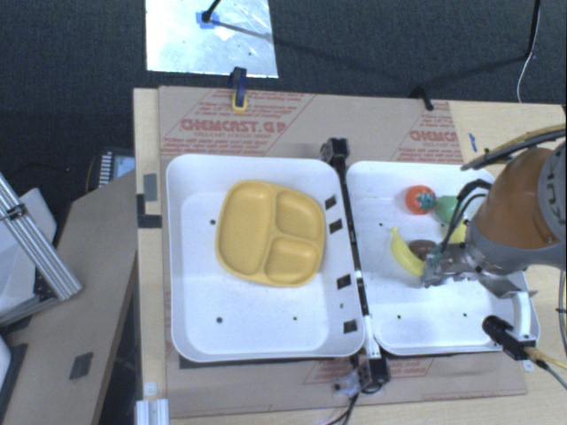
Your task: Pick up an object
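Note:
In the right bin (416,333) a yellow banana (404,253) lies near the middle. A red tomato-like ball (417,199) sits toward the bin's far side, with a pale green thing (446,208) beside it. My gripper (434,271) is low in this bin, right next to the banana's near end. A small dark brownish thing (424,248) lies between the banana and the gripper, partly hidden by the wrist. The grey and orange arm covers the bin's right side.
The left bin (190,326) holds a yellow divided plate (270,233) at its middle. A black divider (347,237) runs between the two bins. Bare white floor shows in the right bin's near half.

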`<state>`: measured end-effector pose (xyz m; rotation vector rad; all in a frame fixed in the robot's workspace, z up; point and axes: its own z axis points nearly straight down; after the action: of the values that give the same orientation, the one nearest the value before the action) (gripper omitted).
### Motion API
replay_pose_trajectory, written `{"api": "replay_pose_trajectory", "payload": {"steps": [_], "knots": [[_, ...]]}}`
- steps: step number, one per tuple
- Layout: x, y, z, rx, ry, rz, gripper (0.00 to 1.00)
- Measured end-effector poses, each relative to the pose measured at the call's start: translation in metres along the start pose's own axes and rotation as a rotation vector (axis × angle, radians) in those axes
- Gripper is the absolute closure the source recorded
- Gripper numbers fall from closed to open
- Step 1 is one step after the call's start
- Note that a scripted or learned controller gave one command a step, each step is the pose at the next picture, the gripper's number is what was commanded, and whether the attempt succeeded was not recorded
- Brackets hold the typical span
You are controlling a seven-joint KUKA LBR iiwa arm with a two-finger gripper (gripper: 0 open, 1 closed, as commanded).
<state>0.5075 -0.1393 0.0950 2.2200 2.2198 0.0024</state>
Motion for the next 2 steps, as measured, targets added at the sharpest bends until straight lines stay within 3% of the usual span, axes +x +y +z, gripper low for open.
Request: {"api": "replay_pose_trajectory", "payload": {"steps": [2], "knots": [[-0.01, 0.01, -0.109, -0.005, -0.002, -0.004, 1.0]]}}
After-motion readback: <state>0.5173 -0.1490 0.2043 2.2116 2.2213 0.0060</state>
